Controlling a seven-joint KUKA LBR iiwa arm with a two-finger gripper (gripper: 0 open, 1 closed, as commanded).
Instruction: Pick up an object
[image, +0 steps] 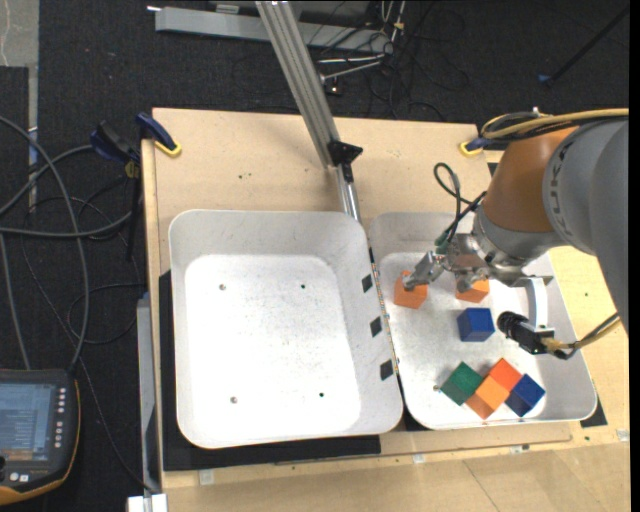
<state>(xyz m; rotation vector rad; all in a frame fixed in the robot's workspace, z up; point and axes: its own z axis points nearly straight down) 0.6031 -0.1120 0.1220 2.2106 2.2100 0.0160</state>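
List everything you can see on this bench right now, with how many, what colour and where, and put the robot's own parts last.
White bins: 2, white, side by side on the bench; left bin, right bin.
Orange blocks: 3; one at the right bin's left side, one under the wrist, one in the front cluster.
Blue blocks: 2; one mid bin, one in the front cluster.
Green block: 1, left end of the front cluster.
Clamps: 2, blue and yellow, bench's far corners.
Arm: 1, grey with orange band, reaching in from the right.
Gripper: 1, over the right bin's far part, beside the orange blocks.
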